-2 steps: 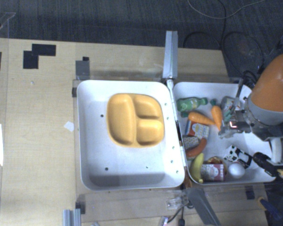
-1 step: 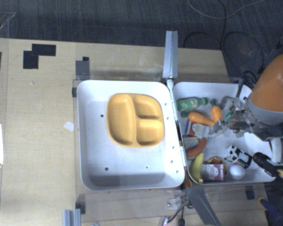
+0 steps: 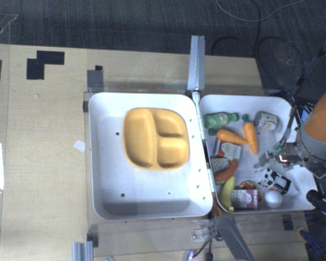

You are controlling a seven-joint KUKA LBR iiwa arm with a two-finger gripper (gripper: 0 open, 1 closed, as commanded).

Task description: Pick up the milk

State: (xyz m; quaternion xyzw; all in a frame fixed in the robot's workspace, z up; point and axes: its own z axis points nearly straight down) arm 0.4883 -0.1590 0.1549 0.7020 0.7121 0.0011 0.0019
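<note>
A small black-and-white patched carton (image 3: 275, 181), which I take for the milk, lies on its side in the right bin (image 3: 293, 203) near the front right. My gripper (image 3: 273, 159) hangs just above and behind it, over the right half of that bin. The grey arm with its orange band (image 3: 321, 125) comes in from the right. Nothing shows in the gripper's grasp, and the view is too small to show how the gripper stands.
The right bin also holds a green bottle (image 3: 220, 119), two carrots (image 3: 232, 137), a can (image 3: 266, 120), a white-blue-red box (image 3: 229, 150), a sausage (image 3: 226, 171), a banana (image 3: 226, 192), a red pack (image 3: 245, 198) and a white ball (image 3: 273, 199). A yellow divided tray (image 3: 155, 138) sits in the left bin (image 3: 106, 162).
</note>
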